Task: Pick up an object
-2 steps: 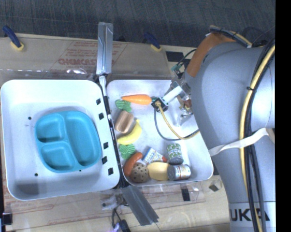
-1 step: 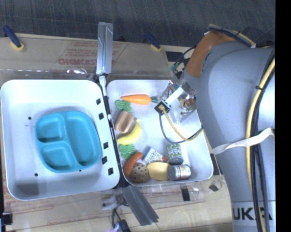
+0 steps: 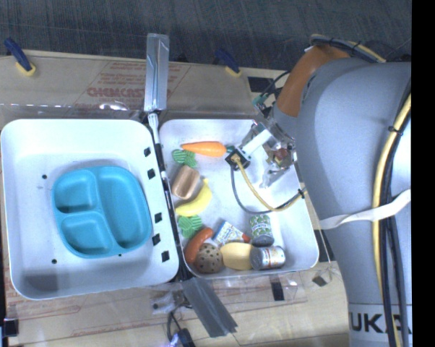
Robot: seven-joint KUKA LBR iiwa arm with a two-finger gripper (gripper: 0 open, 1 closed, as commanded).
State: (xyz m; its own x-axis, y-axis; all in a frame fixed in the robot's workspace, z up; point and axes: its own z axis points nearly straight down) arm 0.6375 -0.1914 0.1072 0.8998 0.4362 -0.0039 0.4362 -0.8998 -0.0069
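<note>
My gripper (image 3: 274, 162) hangs low over the right bin (image 3: 304, 226), near its right wall in the upper half, with a yellow cable looping below it. Nothing shows between its tips. To its left lies an orange carrot (image 3: 203, 149) with a green top (image 3: 182, 157). Further down the left side are a brown bread-like piece (image 3: 185, 182) and a yellow banana (image 3: 196, 202). Along the front edge sit a green-labelled can (image 3: 261, 228), a silver can (image 3: 268, 257), a yellow potato-like item (image 3: 235, 255), a small packet (image 3: 228, 233) and a brown speckled piece (image 3: 209, 259).
The left bin (image 3: 22, 157) holds a blue divided plate (image 3: 100, 210). A grey divider (image 3: 157, 71) stands between the bins at the back. The grey arm body (image 3: 355, 157) covers the right bin's right side. Bare bin floor lies between the gripper and the banana.
</note>
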